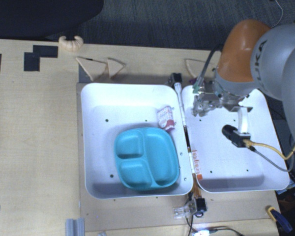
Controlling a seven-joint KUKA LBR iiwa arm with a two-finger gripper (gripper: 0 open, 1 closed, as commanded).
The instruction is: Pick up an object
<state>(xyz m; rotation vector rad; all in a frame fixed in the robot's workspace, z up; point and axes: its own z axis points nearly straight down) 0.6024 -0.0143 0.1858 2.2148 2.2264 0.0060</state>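
Note:
A turquoise divided plate point(146, 158) lies in the left bin point(96, 132), toward its front right. A small white and red packet point(165, 117) rests just behind the plate, near the wall between the bins. My gripper point(202, 106) hangs over the back left part of the right bin point(265, 178), close to the dividing wall, with nothing seen between its fingers. The packet is a short way to the left of the gripper, across the wall.
A thin white stick with a black end point(177, 85) lies along the rim between the bins at the back. Wooden brackets point(101, 65) stand behind the left bin. The arm covers the back of the right bin.

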